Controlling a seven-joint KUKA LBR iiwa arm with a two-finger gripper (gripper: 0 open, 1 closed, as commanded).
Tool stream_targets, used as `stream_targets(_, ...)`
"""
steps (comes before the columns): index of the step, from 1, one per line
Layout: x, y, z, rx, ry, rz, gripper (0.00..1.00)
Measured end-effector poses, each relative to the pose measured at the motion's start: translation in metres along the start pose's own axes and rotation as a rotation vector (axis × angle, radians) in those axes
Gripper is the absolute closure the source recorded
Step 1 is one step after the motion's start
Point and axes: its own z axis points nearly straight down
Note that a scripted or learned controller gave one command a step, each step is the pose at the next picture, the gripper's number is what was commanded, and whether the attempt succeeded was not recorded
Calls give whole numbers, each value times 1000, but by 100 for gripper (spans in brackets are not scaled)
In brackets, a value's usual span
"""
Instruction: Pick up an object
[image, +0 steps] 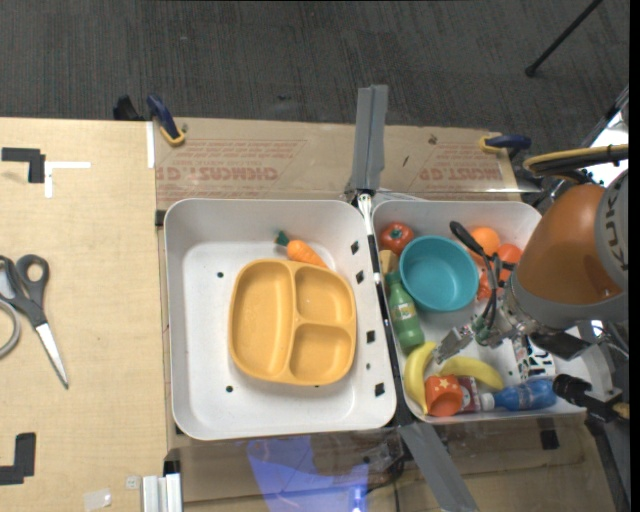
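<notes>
The gripper (470, 338) hangs low in the right bin (425, 208), its metal fingers (452, 344) above the bin floor beside the bananas; whether they are spread or clenched cannot be told from this angle, and nothing shows between them. Just below lies a curved yellow banana (473, 371), smooth and glossy, and a second banana (416, 371) bends along the bin's left wall. Near them sit a small red cup (444, 394) and a clear blue plastic bottle (522, 396) lying on its side. Further up stands a round teal bowl (438, 272), deep and matte, with a green bottle (404, 310) on its left, a red tomato (396, 237) above that, and an orange fruit (485, 239) on its right. The arm's glossy orange band (565, 250) bulges over the bin's right side.

The left bin (190, 330) is a shallow white plastic tray with rounded corners. It holds a yellow-orange divided plate (293, 322) with three compartments and a toy carrot (302, 252) at its upper edge. On the pale wooden worktop (90, 300) to the left lie scissors (38, 312) with grey handles.
</notes>
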Motion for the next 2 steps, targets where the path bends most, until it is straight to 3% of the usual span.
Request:
stream_targets(1,-55,65,15,-2,-2,18,0)
stream_targets(2,-65,135,16,6,-4,100,0)
